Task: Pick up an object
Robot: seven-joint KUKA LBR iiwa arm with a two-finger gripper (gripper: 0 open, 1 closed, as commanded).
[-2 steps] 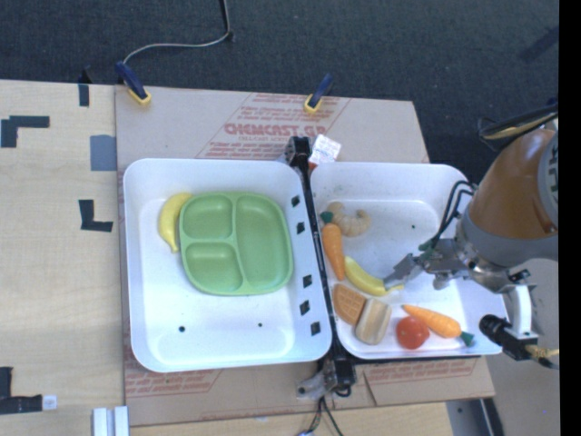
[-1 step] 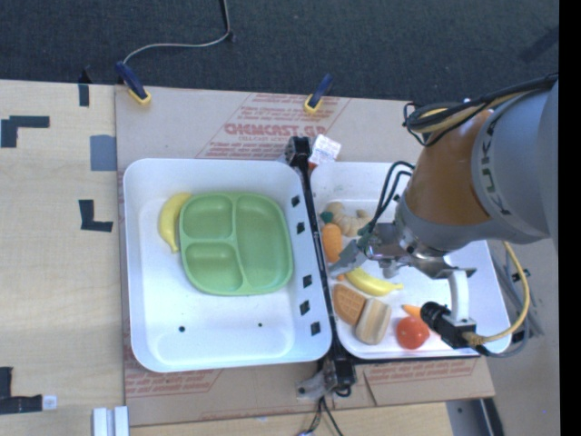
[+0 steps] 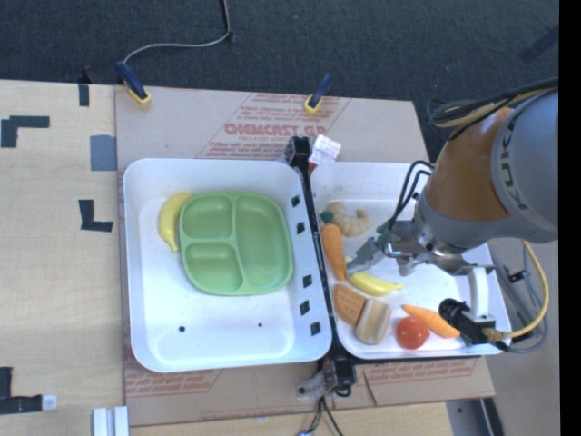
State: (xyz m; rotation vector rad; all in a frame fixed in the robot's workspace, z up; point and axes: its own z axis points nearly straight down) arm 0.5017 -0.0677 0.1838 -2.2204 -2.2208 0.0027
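At the far left the pale wooden bench (image 3: 45, 271) carries dark tape marks, and a brown cardboard sheet (image 3: 263, 121) lies under the bins, held at its top edge by two yellow and blue clamps (image 3: 132, 83); the left bin (image 3: 145, 334) holds a green divided plate (image 3: 236, 242) lying flat in its upper half, with a yellow banana (image 3: 170, 221) tucked against the plate's left edge and partly under it; a black divider with clips (image 3: 307, 243) runs between the two bins; the right bin (image 3: 363, 175) holds the loose toy foods: a beige knobbly piece (image 3: 349, 216) near the top, an orange carrot (image 3: 333, 249) lying lengthwise just beside the divider, a small yellow banana (image 3: 374, 284) below the claw, a waffle-like orange slab (image 3: 348, 302) touching a tan bread roll (image 3: 373, 322) at the bottom, then a red tomato (image 3: 412, 333) just beside a second carrot (image 3: 432, 321) further right; the gripper (image 3: 370, 252) hangs low over the middle of this bin, just above the small yellow banana and to the right of the carrot, its dark fingers spread apart with nothing seen between them; the grey arm with its orange band (image 3: 472, 175) enters from the right, with cables looping along the bin's right rim.
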